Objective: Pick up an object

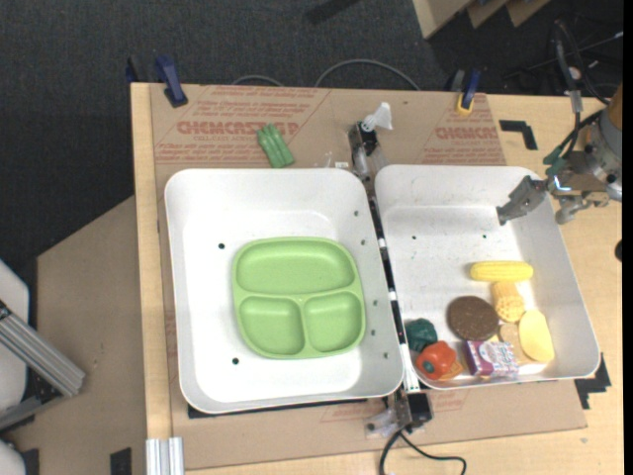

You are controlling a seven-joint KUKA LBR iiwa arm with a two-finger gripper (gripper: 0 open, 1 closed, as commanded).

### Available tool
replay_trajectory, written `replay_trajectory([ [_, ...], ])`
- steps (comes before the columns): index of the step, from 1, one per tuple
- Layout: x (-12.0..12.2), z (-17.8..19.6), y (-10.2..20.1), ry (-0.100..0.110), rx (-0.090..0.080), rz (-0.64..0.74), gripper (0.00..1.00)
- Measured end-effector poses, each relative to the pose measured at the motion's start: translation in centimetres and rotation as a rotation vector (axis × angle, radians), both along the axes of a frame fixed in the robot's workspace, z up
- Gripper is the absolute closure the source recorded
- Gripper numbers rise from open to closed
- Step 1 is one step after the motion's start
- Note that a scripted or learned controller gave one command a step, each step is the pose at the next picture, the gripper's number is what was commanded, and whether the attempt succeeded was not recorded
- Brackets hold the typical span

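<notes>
Gripper (535, 198) at far right rim of right bin (435, 191); grip state not discernible. Toy corn (500, 271) lying near of gripper, well apart, among toy food at bin's near right corner.

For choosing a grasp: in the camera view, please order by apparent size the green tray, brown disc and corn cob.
1. green tray
2. brown disc
3. corn cob; close to the disc, so that order is unsure.

Divided plate (297, 296) in left bin (188, 265); toy foods (490, 325) in right bin's (435, 206) near corner.
</notes>
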State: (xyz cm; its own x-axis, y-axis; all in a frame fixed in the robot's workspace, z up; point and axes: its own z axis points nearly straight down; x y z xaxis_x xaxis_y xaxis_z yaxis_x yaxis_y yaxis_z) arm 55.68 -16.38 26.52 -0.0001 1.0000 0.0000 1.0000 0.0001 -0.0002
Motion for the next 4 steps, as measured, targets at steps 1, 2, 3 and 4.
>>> replay_trajectory([
  [1,-0.2,-11.2,0.7,0.012,0.004,0.0,0.0],
  [2,-0.2,-15.7,-1.3,-0.008,-0.003,-0.001,0.0],
  [3,-1.4,-15.0,0.6,-0.003,-0.001,0.001,0.0],
  [4,-2.2,-17.0,0.4,-0.037,-0.018,0.0,0.0],
])
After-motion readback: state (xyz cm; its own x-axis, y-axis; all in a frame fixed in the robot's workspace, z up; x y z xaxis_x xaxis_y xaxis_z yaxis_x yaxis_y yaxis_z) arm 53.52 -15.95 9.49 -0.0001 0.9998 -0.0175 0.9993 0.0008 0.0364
